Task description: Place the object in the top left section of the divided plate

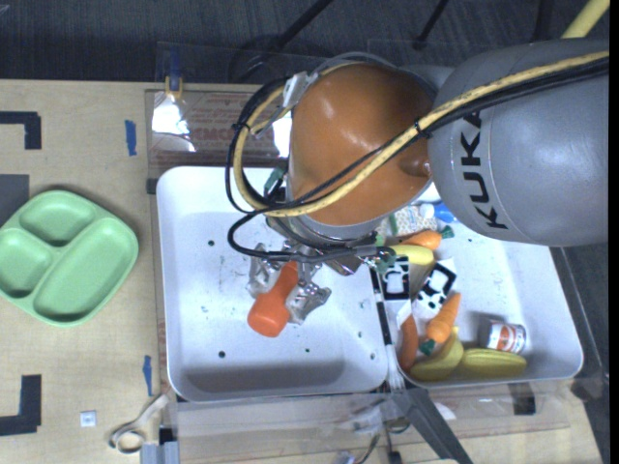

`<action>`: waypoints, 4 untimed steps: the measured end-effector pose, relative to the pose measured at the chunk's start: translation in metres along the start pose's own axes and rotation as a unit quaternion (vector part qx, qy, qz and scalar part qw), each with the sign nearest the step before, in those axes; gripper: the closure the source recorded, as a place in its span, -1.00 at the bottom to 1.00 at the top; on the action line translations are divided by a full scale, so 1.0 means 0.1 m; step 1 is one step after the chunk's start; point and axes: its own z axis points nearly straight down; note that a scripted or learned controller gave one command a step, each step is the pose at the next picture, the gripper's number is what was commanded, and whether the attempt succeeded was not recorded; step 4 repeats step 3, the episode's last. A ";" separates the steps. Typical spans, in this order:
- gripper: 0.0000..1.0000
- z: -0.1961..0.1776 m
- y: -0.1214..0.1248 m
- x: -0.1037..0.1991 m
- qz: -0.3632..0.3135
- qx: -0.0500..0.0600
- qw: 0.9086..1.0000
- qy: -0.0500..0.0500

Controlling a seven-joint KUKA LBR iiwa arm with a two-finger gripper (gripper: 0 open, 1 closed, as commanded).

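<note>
An orange toy carrot (269, 309) lies in the left white bin (193, 356), its thick end pointing toward the front. My gripper (283, 290) comes straight down over it from under the orange wrist band. One metal finger (259, 278) presses on the carrot's left side and the other finger (309, 299) on its right, so the gripper is shut on the carrot. The green divided plate (106, 235) sits on the bench left of the bins, well apart from the gripper. Its top left section (58, 216) holds nothing.
The right bin (556, 346) holds several toys: carrots (440, 322), a yellow banana (469, 361), a small can (507, 337) and a black-and-white tag (426, 288). The arm's bulk hides the back of both bins. A bin wall (161, 259) stands between carrot and plate.
</note>
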 end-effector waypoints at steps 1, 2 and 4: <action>1.00 -1.76 -0.20 -0.39 -0.097 0.000 0.995 0.000; 1.00 -1.28 0.26 -0.01 -0.315 -0.001 0.949 0.000; 1.00 -0.59 -0.04 0.32 -0.329 0.000 0.944 0.000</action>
